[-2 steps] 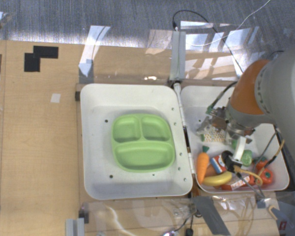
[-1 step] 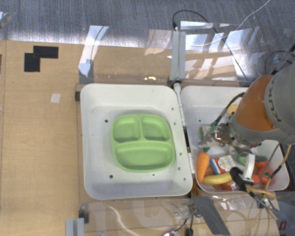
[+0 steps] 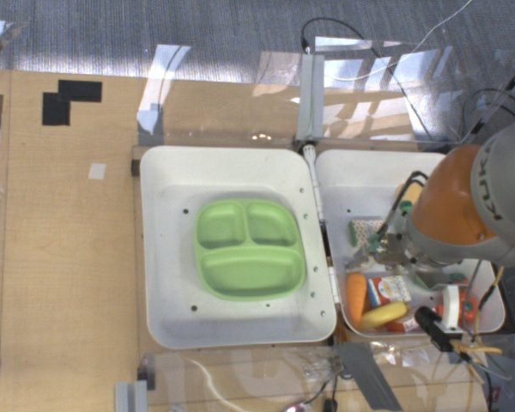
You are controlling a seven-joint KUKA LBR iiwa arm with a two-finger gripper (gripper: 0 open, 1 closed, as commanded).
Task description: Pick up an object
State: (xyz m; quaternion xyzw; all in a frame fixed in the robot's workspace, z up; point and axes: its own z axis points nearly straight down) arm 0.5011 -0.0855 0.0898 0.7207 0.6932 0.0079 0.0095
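My gripper (image 3: 376, 249) hangs low over the left part of the right bin (image 3: 343, 187), with the grey arm and its orange band (image 3: 446, 202) reaching in from the right. Just above the gripper lies a green patterned item (image 3: 365, 229), partly covered by it. Below it sit an orange carrot (image 3: 356, 296), a yellow banana (image 3: 384, 315) and a small red, white and blue packet (image 3: 384, 289). Nothing is seen held in the gripper.
The left bin (image 3: 167, 230) holds a green divided plate (image 3: 249, 249) in its middle. A low wall (image 3: 320, 230) separates the two bins. A small red-orange item (image 3: 470, 309) lies at the right bin's lower right corner.
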